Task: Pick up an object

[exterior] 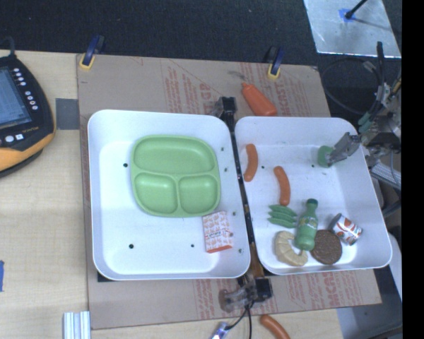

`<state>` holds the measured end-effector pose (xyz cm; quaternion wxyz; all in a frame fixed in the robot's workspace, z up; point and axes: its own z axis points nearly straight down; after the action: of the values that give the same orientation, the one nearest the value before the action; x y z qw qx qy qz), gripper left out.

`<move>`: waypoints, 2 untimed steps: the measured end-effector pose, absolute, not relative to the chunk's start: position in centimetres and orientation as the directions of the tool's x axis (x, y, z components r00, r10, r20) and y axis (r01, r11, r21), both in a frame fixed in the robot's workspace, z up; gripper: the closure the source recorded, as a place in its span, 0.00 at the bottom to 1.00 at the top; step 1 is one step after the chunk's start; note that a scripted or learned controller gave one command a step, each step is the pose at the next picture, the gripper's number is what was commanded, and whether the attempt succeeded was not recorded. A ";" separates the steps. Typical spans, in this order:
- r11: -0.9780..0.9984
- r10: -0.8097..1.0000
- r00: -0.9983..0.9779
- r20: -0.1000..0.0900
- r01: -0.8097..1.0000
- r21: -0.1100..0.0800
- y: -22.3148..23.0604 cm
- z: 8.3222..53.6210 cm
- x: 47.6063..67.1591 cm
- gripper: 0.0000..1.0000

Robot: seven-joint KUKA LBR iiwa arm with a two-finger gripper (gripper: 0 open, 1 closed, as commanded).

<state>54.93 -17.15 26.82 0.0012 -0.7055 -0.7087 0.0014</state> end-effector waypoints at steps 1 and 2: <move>0.007 1.000 -0.007 -0.001 1.000 -0.007 -11.3 17.1 60.8 0.00; 0.006 1.000 -0.006 -0.001 1.000 -0.005 -12.3 9.1 58.2 0.00</move>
<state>58.16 -12.33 9.12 0.0014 -0.7051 -0.7091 0.0024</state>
